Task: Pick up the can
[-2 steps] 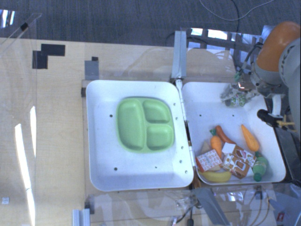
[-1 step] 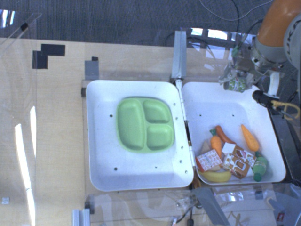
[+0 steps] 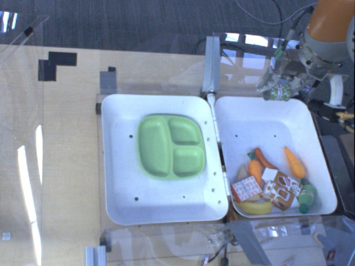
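Note:
A small can (image 3: 280,91) with a green and silver label hangs above the far rim of the right bin (image 3: 260,115). It sits between the fingers of my gripper (image 3: 278,87), which is shut on it. The grey wrist and its orange band (image 3: 331,10) come in from the top right corner. The gripper body hides the can's upper part.
At the near right of the right bin lie two carrots (image 3: 294,161), a banana (image 3: 255,206), small printed boxes (image 3: 277,190) and a green bottle (image 3: 307,197). The left bin (image 3: 119,165) holds a green divided plate (image 3: 171,147). A metal post (image 3: 211,65) stands behind the bins.

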Available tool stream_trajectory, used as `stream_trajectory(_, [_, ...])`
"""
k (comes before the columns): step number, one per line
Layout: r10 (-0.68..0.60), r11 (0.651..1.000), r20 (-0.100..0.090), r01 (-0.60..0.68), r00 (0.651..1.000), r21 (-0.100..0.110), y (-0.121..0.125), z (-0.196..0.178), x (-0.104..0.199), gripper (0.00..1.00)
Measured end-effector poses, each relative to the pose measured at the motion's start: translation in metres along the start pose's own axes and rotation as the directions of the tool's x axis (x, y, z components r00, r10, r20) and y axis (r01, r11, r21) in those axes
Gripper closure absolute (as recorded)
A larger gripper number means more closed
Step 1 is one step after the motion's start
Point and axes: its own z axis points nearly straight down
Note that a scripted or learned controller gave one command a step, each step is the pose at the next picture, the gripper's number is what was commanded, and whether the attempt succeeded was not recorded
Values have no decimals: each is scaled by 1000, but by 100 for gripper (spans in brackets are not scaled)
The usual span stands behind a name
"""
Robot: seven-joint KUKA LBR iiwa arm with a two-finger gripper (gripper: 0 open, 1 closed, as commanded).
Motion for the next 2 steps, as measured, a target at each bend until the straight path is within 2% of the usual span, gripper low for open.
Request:
stream_trajectory(1, [-318,948,1,318,948,-1,23,-33,-3,100])
stream_trajectory(2, [-416,910,-2,416,910,2,-19,36,54,100])
